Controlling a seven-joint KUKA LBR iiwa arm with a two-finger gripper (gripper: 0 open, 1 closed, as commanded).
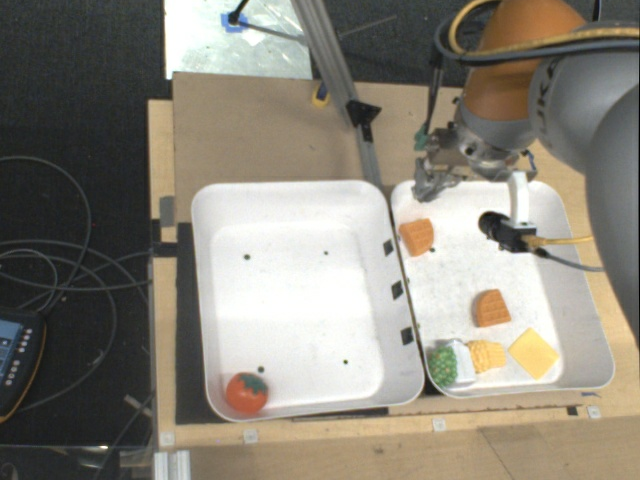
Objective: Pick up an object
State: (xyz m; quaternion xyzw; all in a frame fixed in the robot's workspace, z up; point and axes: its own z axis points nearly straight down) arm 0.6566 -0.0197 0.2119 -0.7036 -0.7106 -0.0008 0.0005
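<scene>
since nothing sits between the fingers, gripper (432,183) hovering unloaded at the far edge of the right bin (585,298), finger gap not clear enough to tell. nearest target: orange wedge (417,236), lying just below it toward the camera, near the bin's left wall.

My workspace is a robotics lab: loose cables (60,258) (floor-level) left of the plywood bench (260,128).

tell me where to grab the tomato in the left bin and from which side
Take the tomato across its round middle, coming straight down. It sits in the left bin's near corner, close to the walls, so a side approach looks blocked.
</scene>
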